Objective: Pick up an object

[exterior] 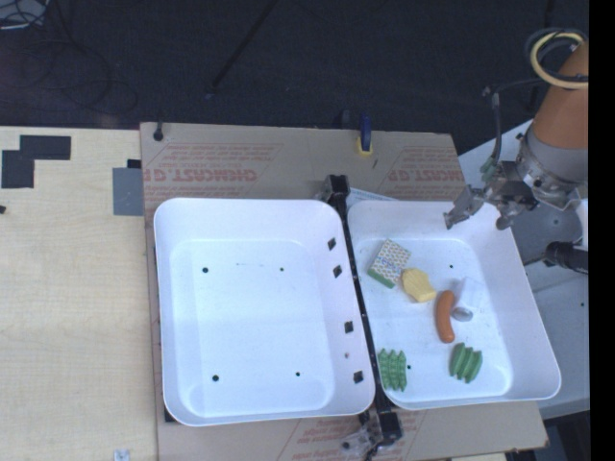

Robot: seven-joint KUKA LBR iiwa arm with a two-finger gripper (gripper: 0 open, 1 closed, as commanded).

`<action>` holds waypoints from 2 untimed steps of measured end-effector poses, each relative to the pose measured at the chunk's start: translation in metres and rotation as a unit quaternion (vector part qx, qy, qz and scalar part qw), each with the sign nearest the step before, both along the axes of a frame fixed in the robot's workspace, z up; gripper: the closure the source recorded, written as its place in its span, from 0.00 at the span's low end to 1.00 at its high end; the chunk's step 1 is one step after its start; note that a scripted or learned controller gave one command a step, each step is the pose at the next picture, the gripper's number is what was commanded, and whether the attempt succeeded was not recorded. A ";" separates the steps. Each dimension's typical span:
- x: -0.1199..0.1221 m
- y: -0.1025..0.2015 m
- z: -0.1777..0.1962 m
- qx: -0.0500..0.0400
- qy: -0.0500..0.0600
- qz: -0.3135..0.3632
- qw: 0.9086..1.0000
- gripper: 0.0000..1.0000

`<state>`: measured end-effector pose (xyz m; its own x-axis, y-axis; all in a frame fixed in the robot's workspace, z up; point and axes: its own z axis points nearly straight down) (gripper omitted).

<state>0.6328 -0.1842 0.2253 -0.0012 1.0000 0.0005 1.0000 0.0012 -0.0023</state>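
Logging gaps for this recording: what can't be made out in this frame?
- Camera view: arm above the orange band, cut off by the right edge.
- Small grey item beside the orange sausage: too small to identify.
- Patterned block: print too blurred to read.

Counted: two white bins [252, 221]; two green ridged pieces [392, 370]; one orange sausage-shaped piece [444, 316]; one yellow piece [418, 285]; one checkered sponge block [388, 262]; one small grey item [462, 312], kind unclear.
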 end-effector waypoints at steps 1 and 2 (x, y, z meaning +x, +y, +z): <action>-0.066 0.055 -0.117 0.002 0.005 -0.001 1.000 0.00; 0.001 0.073 -0.135 0.000 -0.003 0.001 1.000 0.00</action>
